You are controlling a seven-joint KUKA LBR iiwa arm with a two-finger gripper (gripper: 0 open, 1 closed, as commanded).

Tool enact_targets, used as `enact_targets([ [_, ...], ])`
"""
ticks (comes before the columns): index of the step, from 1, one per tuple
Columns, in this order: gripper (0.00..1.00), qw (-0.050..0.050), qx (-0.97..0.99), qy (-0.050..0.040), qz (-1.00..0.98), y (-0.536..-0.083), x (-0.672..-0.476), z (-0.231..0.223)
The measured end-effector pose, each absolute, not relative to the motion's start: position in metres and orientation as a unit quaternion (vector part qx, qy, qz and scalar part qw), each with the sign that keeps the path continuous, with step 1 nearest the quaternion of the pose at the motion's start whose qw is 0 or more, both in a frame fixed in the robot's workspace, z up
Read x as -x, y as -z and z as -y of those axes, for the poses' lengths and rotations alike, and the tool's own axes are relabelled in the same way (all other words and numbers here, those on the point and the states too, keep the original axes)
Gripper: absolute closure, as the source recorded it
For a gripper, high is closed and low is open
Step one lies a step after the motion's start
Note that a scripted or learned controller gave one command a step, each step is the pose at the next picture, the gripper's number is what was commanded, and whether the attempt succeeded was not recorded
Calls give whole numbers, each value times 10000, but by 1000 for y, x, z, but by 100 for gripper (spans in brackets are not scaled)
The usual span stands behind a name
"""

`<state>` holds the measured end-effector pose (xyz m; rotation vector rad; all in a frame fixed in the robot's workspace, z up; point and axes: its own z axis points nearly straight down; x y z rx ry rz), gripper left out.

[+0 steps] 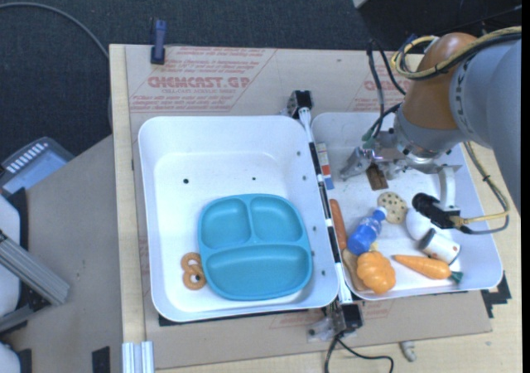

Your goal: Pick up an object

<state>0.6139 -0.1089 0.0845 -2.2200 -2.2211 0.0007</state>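
Left bin (166, 147): a shallow white plastic bin. It holds a light blue plastic plate with three compartments (252, 247), lying toward the bin's near edge.
Beside the plate: a small brown pretzel-shaped piece (194, 270) touches the plate's left rim, toward the bin's near-left corner.
Right bin (484, 239): a shallow white plastic bin of the same kind, crowded along its near half.
Right bin contents: a slim orange-red stick (338, 226) lies along the left wall. A small blue bottle with a white cap (364, 234) is just beside it. A lumpy orange squash toy (375, 272) sits in the near-left corner, a round speckled tan biscuit (392, 205) near the middle and an orange carrot toy (422, 265) by the near edge.
Gripper (370, 166): low over the bin's far-left part, just beyond the biscuit. Nothing shows in its hold, and I cannot tell whether it is spread or closed.
Step in hand: probably reaching down for a pick.
Doing it well: the biscuit is nearest but flat, so close low on its edges. The bottle offers an easier width, though the stick and squash crowd it.
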Motion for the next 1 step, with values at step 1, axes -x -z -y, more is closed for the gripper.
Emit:
enact_targets([
  [1,0,-13,7071,2,7071,-85,-646,145],
])
